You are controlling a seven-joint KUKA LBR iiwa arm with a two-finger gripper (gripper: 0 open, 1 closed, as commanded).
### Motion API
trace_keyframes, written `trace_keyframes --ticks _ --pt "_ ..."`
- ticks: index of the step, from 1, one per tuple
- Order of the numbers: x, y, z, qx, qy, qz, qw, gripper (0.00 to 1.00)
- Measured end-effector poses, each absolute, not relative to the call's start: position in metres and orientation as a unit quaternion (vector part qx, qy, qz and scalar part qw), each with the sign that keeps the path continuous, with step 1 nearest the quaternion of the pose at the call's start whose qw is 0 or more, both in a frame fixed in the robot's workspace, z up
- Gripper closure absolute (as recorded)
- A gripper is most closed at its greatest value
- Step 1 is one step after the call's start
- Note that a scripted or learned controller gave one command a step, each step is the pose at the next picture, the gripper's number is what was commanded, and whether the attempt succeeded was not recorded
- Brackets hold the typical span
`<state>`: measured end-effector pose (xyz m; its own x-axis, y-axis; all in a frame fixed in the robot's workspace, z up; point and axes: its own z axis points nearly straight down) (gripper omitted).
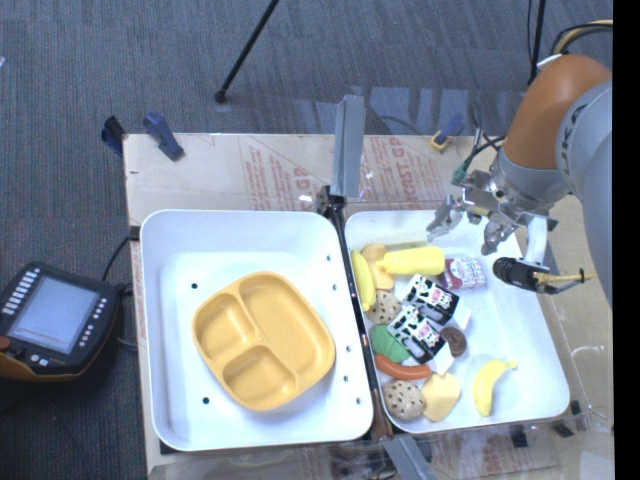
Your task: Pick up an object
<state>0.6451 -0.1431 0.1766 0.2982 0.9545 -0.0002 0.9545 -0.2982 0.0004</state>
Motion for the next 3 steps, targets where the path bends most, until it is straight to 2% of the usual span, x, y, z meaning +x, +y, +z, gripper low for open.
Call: trace_keyframes --ticks 1,2,3 --pt "0.624 -0.137 0.092 0.77 0.638 0.0022 0.002 0.0" --pt "0.585 -0.145 0.09 0.712 0.703 0.002 0.001 0.0" --pt "0.554 -0.118 0.087 0.636 0.771 0.0001 -0.001 0.0"
